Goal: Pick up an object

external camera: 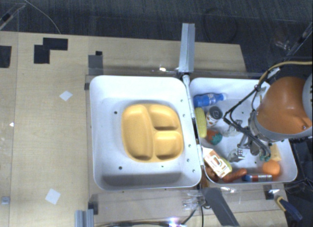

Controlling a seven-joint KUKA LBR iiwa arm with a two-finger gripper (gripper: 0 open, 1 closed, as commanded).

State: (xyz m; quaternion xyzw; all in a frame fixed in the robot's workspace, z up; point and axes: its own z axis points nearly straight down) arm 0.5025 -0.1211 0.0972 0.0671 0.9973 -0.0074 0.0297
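Right bin (pixel 291 174): tool (pixel 243 151) low among clutter

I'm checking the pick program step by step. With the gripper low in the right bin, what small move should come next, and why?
Probably a short drop straight down, then close. The gripper hangs low in the right bin, with the orange ball just toward the near wall and other items crowding the near-left corner. Whether anything sits between its fingers cannot be told, so a lift now might come up with nothing.

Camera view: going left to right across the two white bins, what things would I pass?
Yellow divided tray → corn cob → blue bottle → gripper → orange ball.
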